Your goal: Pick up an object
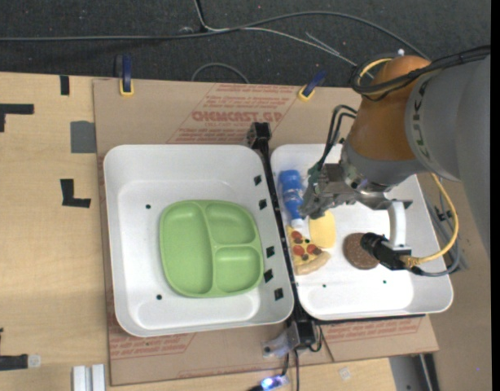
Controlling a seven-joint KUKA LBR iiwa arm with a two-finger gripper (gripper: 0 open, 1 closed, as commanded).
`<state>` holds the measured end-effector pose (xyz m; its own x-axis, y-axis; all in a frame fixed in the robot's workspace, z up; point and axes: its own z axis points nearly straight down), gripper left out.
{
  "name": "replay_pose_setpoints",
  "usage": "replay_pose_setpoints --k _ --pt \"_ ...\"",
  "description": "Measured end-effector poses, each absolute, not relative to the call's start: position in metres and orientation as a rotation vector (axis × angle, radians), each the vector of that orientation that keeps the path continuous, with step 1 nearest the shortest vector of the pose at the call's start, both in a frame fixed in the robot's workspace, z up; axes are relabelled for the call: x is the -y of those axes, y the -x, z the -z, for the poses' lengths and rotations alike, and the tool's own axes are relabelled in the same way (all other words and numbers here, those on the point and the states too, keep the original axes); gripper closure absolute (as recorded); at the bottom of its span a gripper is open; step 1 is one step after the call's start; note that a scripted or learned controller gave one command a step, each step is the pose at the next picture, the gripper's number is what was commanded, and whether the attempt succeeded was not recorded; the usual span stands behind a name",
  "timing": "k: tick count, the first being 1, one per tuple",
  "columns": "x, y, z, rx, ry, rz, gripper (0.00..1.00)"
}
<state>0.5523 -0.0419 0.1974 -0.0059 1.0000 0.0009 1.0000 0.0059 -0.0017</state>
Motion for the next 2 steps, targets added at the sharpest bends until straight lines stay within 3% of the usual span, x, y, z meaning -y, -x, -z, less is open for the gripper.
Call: replay_pose_setpoints --k 2 --pt "-0.055 -0.571 -0.217 2.227 2.214 0.0 1.0"
